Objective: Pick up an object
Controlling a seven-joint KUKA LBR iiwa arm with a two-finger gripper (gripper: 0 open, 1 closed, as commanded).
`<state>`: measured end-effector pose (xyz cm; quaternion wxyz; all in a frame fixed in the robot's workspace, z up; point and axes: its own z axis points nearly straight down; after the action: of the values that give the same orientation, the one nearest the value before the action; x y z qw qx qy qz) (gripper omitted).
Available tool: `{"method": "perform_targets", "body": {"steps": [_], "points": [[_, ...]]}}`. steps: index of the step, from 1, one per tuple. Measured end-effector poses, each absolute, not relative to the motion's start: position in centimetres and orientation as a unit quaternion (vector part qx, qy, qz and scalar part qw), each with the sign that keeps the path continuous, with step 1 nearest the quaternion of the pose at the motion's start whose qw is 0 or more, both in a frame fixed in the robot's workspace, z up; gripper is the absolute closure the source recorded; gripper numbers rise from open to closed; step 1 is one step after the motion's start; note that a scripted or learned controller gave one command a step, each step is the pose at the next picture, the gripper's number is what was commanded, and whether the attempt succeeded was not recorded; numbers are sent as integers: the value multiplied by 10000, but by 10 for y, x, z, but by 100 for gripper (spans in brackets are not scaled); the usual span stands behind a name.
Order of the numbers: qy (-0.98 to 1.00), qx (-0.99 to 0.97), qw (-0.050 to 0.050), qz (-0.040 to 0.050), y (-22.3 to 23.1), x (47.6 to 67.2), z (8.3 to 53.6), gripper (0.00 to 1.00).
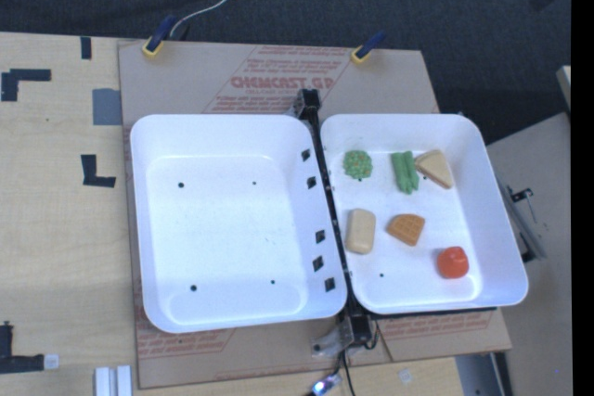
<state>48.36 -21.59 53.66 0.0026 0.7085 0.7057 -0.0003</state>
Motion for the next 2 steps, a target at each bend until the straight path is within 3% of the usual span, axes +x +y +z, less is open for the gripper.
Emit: {"method": "perform_targets", "body": {"steps": [1, 2], "points": [[7073, 7069, 21, -8, -213, 484, 546, 100], [7071, 7071, -41, -26, -223, 514, 451, 100]]}}
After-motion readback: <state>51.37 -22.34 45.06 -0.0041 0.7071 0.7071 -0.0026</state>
